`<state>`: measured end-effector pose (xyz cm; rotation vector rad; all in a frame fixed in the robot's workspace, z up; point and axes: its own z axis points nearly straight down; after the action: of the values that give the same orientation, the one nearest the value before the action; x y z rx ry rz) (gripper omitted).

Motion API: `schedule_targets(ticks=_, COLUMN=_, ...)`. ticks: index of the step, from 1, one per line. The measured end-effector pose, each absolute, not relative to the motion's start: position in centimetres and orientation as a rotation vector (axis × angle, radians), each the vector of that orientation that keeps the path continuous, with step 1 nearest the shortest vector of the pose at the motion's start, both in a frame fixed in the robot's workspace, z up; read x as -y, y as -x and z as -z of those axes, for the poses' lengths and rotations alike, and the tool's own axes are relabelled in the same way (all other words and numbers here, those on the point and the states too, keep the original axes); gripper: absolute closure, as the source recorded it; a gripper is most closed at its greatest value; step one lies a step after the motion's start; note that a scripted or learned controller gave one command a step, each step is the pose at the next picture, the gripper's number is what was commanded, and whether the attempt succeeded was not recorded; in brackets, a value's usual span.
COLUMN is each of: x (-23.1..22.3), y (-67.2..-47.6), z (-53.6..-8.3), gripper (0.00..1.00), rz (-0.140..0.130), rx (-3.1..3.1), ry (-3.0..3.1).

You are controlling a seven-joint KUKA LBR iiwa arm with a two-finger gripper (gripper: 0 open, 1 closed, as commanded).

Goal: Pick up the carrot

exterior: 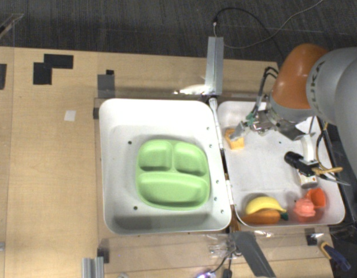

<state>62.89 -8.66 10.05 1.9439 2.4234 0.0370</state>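
Observation:
The carrot (262,217), orange with a dark green end, lies at the front edge of the right bin (265,167), tucked right under a yellow banana (264,204). My gripper (248,126) hangs over the back left part of that bin, far behind the carrot. It is just right of a small yellow-orange block (235,139). Nothing shows between the gripper and the carrot but bare bin floor.
A pink toy (304,208) and an orange-red one (318,197) sit in the right bin's front right corner. A green divided plate (172,173) lies in the left bin (117,155). The wall between the bins runs just left of the block.

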Motion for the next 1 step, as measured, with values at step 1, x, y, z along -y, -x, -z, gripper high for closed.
schedule_targets(ticks=1, x=9.71, y=-59.97, z=-8.81, gripper=0.0, rz=-0.011, rx=-2.569, ry=-1.788)
